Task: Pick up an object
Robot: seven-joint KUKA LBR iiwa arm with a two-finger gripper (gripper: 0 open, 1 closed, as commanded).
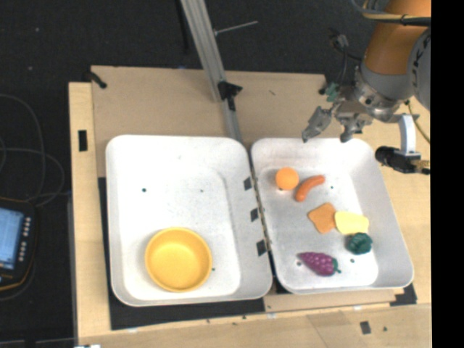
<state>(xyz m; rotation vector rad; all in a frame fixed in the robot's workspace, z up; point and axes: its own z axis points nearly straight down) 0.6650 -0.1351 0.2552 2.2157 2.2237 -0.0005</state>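
In the right bin (384, 216) six small toy foods are seen. An orange ball (287, 178) lies near the far left corner, with an orange sausage (310, 186) just beside it. An orange wedge (322, 217) is placed in the middle, touching a yellow piece (351, 222), and a dark green piece (359, 243) lies just beside that one. A purple bunch of grapes (317, 263) is found near the front edge. The gripper (333, 128) is held over the far edge of this bin, its two fingers spread apart, and nothing is seen between them. In the left bin (174, 165) a yellow bowl (178, 259) stands near the front edge.
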